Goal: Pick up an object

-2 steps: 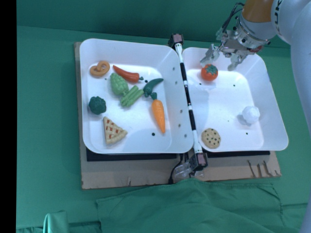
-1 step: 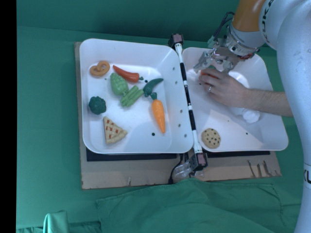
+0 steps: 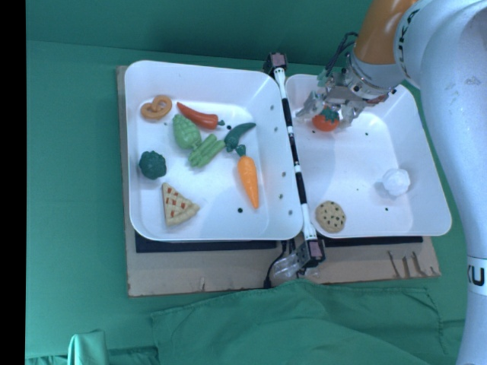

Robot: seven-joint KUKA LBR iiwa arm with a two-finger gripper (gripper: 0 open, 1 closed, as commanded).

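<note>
Red against the white plastic, a small tomato (image 3: 326, 120) with a green top sat near the upper left corner of the right bin (image 3: 426, 204), and the gripper (image 3: 329, 111) was directly over it with its fingers spread to either side of the fruit; whether they pressed it or merely straddled it could not be told, and it looked to be on or just above the bin floor. The grey arm (image 3: 449, 67) came in from the right, its orange band above the wrist. Lower in the same bin lay a chocolate-chip cookie (image 3: 330, 216) near the front left corner and a small white object (image 3: 396, 181) towards the right wall, well apart from the tomato. The left bin (image 3: 144, 219) held a pretzel (image 3: 156, 107), a red chilli (image 3: 199, 115), a carrot (image 3: 248, 179), a broccoli floret (image 3: 152, 164), a pie slice (image 3: 177, 204) and several green vegetables (image 3: 196, 143).
</note>
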